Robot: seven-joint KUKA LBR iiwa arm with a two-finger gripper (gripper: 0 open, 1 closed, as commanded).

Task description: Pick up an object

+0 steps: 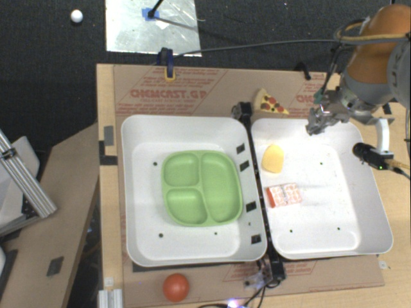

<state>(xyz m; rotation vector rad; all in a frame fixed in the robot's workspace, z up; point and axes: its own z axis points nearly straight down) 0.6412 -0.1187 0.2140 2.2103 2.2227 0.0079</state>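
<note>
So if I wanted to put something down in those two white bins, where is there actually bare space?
The right bin has the most: its whole near half below the red-and-white packet, and its right side. The yellow object and the gripper crowd its far left corner. In the left bin the green divided tray takes the middle, leaving bare strips along the walls.

Yellow lump (273,158) lies at right bin's upper left; red-and-white packet (283,195) flat just below it.

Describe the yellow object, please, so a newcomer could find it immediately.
Look in the right-hand white bin. Near its upper left, beside the divider, sits a small yellow lump. Below it lies a flat red-and-white packet; the lump is plain yellow and rounded.
</note>
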